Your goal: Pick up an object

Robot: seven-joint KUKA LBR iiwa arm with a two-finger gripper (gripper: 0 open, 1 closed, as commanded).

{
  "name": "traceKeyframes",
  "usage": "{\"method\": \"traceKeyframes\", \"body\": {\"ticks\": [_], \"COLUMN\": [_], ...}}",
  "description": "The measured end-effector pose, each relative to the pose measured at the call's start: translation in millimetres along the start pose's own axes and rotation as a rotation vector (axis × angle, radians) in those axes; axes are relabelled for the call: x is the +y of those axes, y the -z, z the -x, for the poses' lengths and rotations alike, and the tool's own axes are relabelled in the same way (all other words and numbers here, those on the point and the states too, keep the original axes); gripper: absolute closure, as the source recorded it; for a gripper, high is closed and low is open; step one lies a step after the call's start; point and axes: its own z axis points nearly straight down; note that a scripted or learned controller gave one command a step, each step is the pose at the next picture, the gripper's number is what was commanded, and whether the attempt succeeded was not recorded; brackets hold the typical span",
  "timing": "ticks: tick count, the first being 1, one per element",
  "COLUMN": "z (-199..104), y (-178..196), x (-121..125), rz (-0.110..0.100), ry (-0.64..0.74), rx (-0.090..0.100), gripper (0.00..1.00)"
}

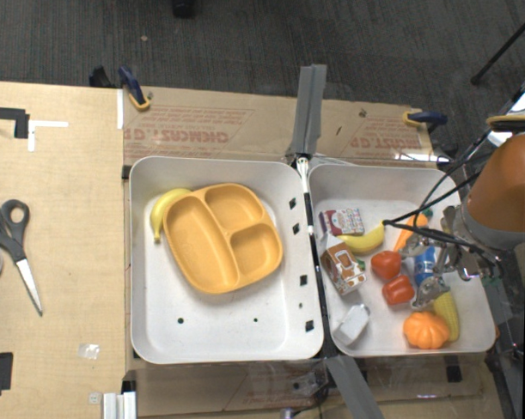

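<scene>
Gripper (427, 283): down inside the right bin (393, 176), at its right side, among the toy foods.
Fingers: metal parts and cables run together at the tip; whether they are spread or closed cannot be told, and nothing can be confirmed between them.
Nearest items: a blue item (422, 261) partly under the gripper body; a red tomato (398, 291) just to its left; a yellow piece (448, 312) and an orange pumpkin (426, 330) just below it.
Arm: orange band (502, 187) above the wrist, entering from the right edge.
Task object: none singled out; judged candidates are the pieces clustered at the tip, all lying in the right bin.
Progress: judged early. Reach into the bin done; no item seen lifted; grasp and lift remain.
Count, right bin: two red tomatoes (second one (385, 264)); one banana (365, 240); one pumpkin; one yellow piece; one blue item; one red-and-white packet (342, 222); one brown carton (343, 267); one white block (353, 323). An orange piece (405, 235) beside the banana, kind unclear.
Count, left bin (206, 336): one yellow divided plate (223, 237), three compartments; one banana (164, 209) tucked against its left edge.
Bench: one pair of scissors (16, 247) at far left, well apart from both bins.
</scene>
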Motion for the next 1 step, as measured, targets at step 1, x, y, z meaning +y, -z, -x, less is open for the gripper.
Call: {"method": "traceKeyframes", "body": {"ticks": [1], "z": [2.0], "y": [10.8], "x": [0.0], "rz": [-0.003], "ry": [0.002], "rx": [-0.005], "gripper": [1.0]}}
